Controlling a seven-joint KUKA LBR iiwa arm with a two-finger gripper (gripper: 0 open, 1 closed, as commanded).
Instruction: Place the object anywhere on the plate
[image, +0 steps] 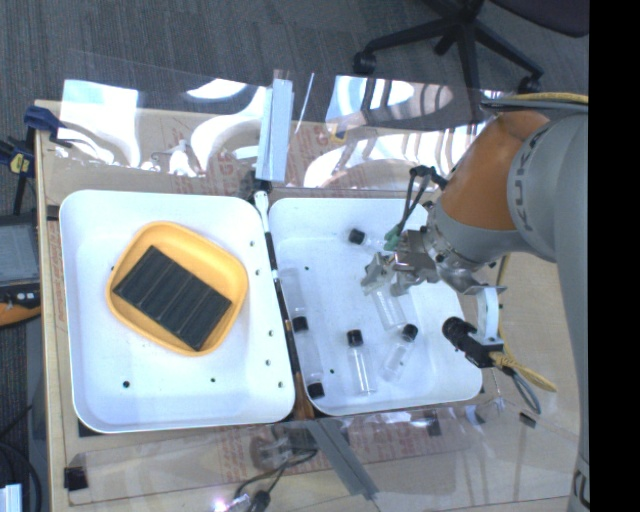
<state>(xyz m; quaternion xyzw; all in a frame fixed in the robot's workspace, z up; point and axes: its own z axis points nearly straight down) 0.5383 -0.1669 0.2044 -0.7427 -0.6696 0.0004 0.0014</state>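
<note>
1. Jaws of the gripper (392, 268) are lost among clear plastic and glare, so I cannot tell if they are spread or pressed together, and no thing is seen pinched between them.
2. I judge the task's thing to be the clear vial (386, 308) lying flat in the right bin (310, 225), just on the near side of the gripper. Whether the gripper touches it I cannot tell.
3. The gripper hangs low over the middle of this bin, probably because the pick is not yet done and the vial must first be taken from the floor of the bin.
4. Two more vials with black caps (402, 352) (358, 362) lie near the first, a little nearer to the camera. A loose black cap (355, 236) sits on the far side. They are close together, so a wrong grasp is possible.
5. The yellow plate (232, 268) waits in the left bin (90, 385), well apart from the vial. A dark ribbed slab (170, 297) covers most of it, so only the rim stays bare for placing.
6. The arm (500, 190) reaches in from the right and must cross the wall between both bins.
</note>
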